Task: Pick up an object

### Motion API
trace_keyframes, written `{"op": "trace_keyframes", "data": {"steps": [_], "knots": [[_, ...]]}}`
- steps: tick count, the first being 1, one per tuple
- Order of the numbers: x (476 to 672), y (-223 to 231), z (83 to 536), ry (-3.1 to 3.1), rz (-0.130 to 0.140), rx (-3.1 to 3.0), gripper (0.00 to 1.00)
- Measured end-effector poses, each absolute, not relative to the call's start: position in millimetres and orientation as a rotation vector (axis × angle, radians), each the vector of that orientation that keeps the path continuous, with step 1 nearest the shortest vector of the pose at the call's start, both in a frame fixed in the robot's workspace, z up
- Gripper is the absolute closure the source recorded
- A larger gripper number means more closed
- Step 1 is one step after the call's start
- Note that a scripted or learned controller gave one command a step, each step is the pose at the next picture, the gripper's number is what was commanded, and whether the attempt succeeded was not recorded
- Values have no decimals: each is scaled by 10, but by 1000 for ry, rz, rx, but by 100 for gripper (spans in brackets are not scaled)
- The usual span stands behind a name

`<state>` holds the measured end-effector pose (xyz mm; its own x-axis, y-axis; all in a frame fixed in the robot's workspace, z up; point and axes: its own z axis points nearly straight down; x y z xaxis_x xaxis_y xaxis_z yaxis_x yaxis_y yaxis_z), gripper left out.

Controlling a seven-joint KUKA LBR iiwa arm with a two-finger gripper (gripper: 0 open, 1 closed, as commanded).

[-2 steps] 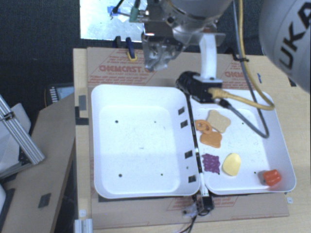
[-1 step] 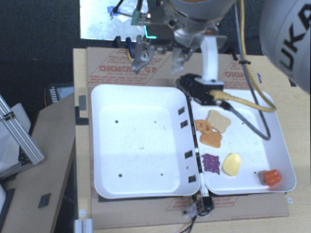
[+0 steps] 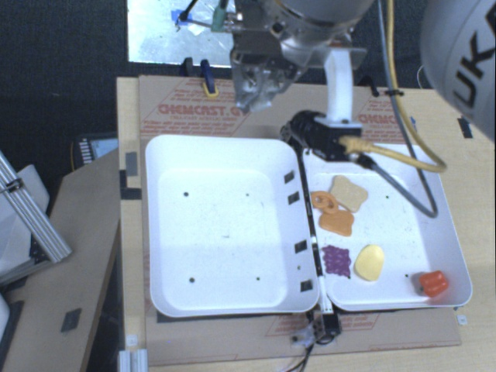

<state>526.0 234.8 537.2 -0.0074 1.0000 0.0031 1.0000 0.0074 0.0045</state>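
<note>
Taking the right bin (image 3: 446,242) as my landmark: at its near right corner lies a red-orange piece (image 3: 432,284). Left of that lie a yellow piece (image 3: 370,262), its long axis running near to far, and a purple one (image 3: 336,260). Farther in lie an orange piece (image 3: 336,222) and a tan slice (image 3: 349,193). My gripper (image 3: 260,84) hangs beyond its far left corner; its grip I cannot tell.
</note>
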Motion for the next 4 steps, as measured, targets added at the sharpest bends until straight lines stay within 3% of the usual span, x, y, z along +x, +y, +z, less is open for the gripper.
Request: {"op": "trace_keyframes", "data": {"steps": [1, 2, 3, 4], "knots": [[5260, 2348, 5367, 2230, 7, 2212, 0], [5261, 2353, 5483, 2233, 12, 2208, 100], [5260, 2353, 5479, 2234, 10, 2207, 0], [5262, 2359, 5591, 2237, 14, 2203, 100]]}}
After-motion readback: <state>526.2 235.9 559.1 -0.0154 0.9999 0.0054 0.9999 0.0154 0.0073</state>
